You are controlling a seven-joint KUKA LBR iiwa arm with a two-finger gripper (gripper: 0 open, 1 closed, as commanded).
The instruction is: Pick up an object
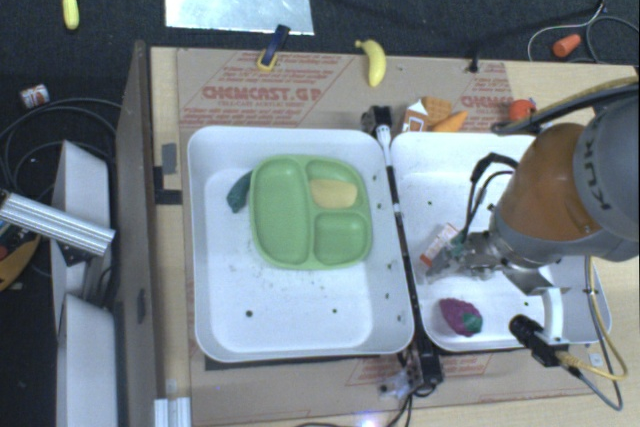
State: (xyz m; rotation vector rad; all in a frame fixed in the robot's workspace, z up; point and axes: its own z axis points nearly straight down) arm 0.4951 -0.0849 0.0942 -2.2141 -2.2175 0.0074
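Camera view shows you a small orange and white packet [438, 243] in the right bin [440, 177], at the middle right of the frame. The gripper [462, 253] is just beside it. You cannot tell how its jaws stand. A purple lump [461, 316] lies near, lower down. Watch out: the gripper may just push the flat packet away and grab nothing.

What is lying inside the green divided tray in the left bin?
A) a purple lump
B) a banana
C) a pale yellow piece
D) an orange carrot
C: a pale yellow piece lies in the upper right compartment of the green tray; the purple lump sits in the right bin.
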